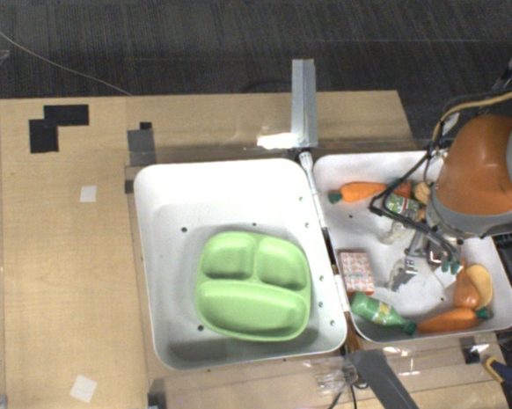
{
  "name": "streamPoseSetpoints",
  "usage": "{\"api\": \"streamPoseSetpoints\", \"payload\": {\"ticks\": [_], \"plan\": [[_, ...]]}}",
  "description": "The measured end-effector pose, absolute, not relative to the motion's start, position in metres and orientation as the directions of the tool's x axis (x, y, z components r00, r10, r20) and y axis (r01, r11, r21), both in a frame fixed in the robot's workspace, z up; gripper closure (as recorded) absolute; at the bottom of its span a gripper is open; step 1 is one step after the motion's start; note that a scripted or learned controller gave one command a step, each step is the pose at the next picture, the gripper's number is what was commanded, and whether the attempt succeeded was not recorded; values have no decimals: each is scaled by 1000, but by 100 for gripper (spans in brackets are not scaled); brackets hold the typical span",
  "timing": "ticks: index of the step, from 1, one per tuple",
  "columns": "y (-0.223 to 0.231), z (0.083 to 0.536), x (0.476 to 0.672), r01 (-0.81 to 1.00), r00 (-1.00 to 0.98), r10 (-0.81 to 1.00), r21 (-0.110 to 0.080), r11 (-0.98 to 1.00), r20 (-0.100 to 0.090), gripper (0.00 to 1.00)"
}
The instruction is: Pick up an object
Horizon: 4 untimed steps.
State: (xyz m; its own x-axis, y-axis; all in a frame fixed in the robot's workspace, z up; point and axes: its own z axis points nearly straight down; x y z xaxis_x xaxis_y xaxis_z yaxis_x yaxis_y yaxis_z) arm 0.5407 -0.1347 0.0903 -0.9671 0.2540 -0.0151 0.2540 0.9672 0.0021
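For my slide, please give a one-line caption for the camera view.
Arm's end effector low in right bin among toy food; green tray in left bin.

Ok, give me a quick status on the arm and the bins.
Hand low in right bin, nothing seen held. Carrot, green bottle, patterned card lie loose nearby. Green divided tray in left bin.

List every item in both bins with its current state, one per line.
green divided plate: flat in the left bin, compartments bare.
upper carrot: lying on its side, right bin, top.
lower carrot: lying along the near wall.
green bottle: on its side, near corner.
patterned card: flat by the left wall.
yellow-orange fruit: resting at the right.
gripper: low over the right bin's floor, holding nothing visible.
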Motion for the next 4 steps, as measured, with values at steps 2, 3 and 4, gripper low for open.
{"api": "streamPoseSetpoints", "payload": {"ticks": [2, 3, 4], "plan": [[-207, 89, 567, 153, -988, 153, -1, 988, -12, 0], [-196, 90, 531, 186, -982, 186, -1, 983, -14, 0], [-199, 90, 510, 299, -954, 299, 1, 954, -19, 0]]}}
